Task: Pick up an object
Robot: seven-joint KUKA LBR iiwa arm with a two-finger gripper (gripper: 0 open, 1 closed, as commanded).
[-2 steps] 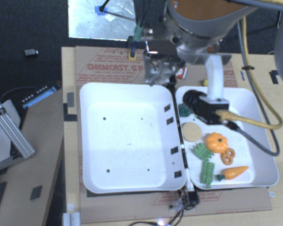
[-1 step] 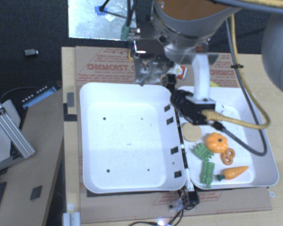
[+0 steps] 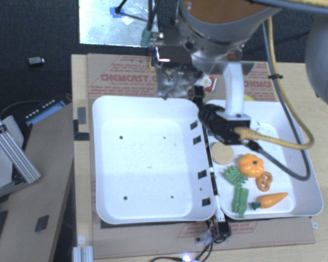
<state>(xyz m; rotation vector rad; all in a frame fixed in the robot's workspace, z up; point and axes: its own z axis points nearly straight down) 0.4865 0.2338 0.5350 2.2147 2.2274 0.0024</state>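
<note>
The gripper [image 3: 174, 87] is seen low over the far rim of the left bin [image 3: 106, 146], near the corner where that bin meets the right bin [image 3: 311, 198]. Whether it is open or closed cannot be told, as its lower end is blurred and partly covered by the arm [image 3: 224, 15].

The things that could be picked up are gathered in the near half of the right bin. A flat tan disc [image 3: 223, 155] lies closest to the dividing wall. Just to its right an orange pumpkin [image 3: 250, 165] is set, with a leafy green piece [image 3: 234, 174] touching its left side. A brown pretzel [image 3: 264, 181] lies just beside the pumpkin, toward the front. A carrot [image 3: 271, 200] is laid near the front rim, and a ridged green piece [image 3: 240, 199] rests just left of it.

A small orange-and-white thing [image 3: 209, 82] (its kind cannot be made out) is seen just right of the gripper. Both bins are borne on a cardboard sheet [image 3: 126, 75] printed in red.
</note>
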